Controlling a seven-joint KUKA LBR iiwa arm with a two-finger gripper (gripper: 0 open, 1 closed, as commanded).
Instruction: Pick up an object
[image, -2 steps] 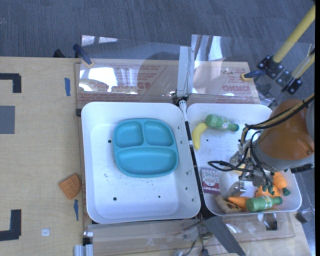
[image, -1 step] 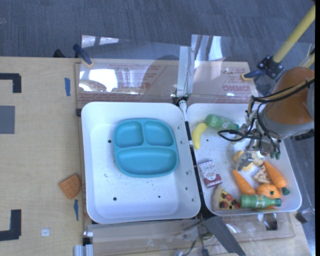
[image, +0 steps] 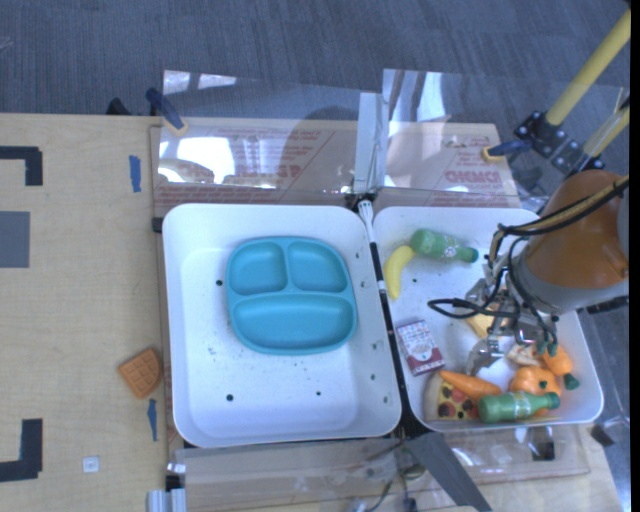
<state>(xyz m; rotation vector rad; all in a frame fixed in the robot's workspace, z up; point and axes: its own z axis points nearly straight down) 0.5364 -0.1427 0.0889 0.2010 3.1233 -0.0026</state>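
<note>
My gripper (image: 492, 342) hangs low in the right bin (image: 590, 405), over its middle, below the orange band of the arm (image: 575, 245). Toys lie around it: a carrot (image: 470, 382) and a pizza slice (image: 445, 402) just in front, a green bottle (image: 515, 405) lying along the front wall, and orange vegetables (image: 540, 377) to its right. A small yellow piece (image: 480, 323) shows right beside the gripper. Further off lie a red packet (image: 420, 345), a banana (image: 397, 268) and a second green bottle (image: 442, 246).
The left bin (image: 200, 400) holds a blue divided plate (image: 290, 295). A waffle toy (image: 141, 371) lies on the wooden board left of the bins. Clear plastic walls (image: 370, 150) stand behind both bins.
</note>
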